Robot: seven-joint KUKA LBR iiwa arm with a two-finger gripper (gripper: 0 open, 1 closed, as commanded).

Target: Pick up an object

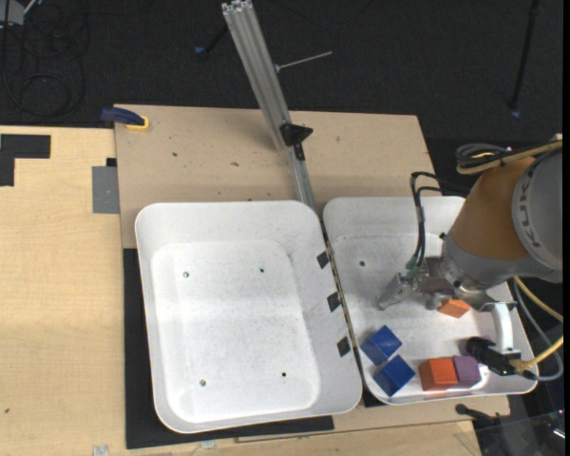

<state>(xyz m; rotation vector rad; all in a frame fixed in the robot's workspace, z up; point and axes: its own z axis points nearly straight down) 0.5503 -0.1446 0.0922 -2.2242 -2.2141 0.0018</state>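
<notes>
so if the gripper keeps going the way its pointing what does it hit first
The gripper points toward the view's left, low over the right bin. The floor ahead looks bare, so it would likely meet that bin's left wall first. The blue blocks lie off that line. Depth is hard to judge.

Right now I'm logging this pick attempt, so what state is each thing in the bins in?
Left white bin: sits flat beside the other bin.
Right white bin: holds all the blocks.
Two blue cube blocks: resting close together near the front.
Orange block: lying against the purple block.
Small orange piece: under the gripper, grasp unclear.
</notes>
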